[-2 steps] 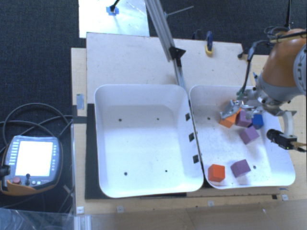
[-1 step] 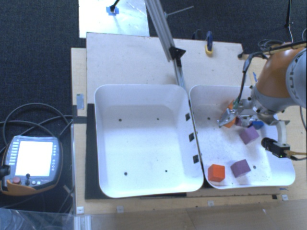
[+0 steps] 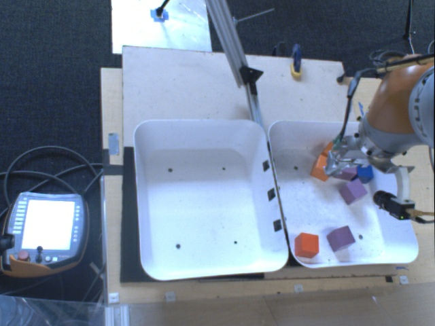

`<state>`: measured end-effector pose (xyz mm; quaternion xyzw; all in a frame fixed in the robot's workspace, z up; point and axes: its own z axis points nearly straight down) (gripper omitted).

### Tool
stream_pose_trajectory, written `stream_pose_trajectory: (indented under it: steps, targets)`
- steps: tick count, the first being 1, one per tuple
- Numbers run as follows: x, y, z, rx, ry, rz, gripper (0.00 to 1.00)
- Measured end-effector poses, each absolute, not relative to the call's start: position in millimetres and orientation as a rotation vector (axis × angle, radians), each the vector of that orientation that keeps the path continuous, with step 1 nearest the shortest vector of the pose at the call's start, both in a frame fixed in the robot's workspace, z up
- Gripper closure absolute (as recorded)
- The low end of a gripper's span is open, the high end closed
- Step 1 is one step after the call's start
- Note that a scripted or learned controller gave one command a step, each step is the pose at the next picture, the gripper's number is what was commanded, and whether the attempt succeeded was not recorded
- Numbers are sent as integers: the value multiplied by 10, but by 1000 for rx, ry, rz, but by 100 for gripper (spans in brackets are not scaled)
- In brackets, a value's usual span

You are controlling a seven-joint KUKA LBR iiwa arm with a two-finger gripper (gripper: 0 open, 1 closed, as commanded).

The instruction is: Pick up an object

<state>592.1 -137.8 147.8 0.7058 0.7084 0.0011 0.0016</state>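
The arm reaches in from the right, its orange band [image 3: 397, 100] above the right bin [image 3: 299, 148]. Its gripper [image 3: 335, 163] is down in the upper part of that bin, right beside an orange block [image 3: 319, 166] that touches its left side. A small blue block [image 3: 365, 174] and a purple block [image 3: 353, 191] lie just right of and below the gripper. Near the bin's front edge sit an orange cube [image 3: 306, 244] and a purple cube [image 3: 340, 238]. I see no object lifted off the bin floor.
The left bin [image 3: 146, 182] adjoins the right bin along a shared wall. A slanted metal pole [image 3: 228, 32] crosses above the bench's back. A black fitting [image 3: 391, 204] hangs over the right bin's right edge. A teach pendant [image 3: 44, 233] lies far left.
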Motion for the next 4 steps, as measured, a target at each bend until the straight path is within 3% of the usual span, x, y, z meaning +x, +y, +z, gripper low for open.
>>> stream_pose_trajectory:
  steps: [3,4]
  targets:
    - [6066,-1228,3026,2211,2222,8,100]
    - [6090,-617,2909,2209,2234,4,100]
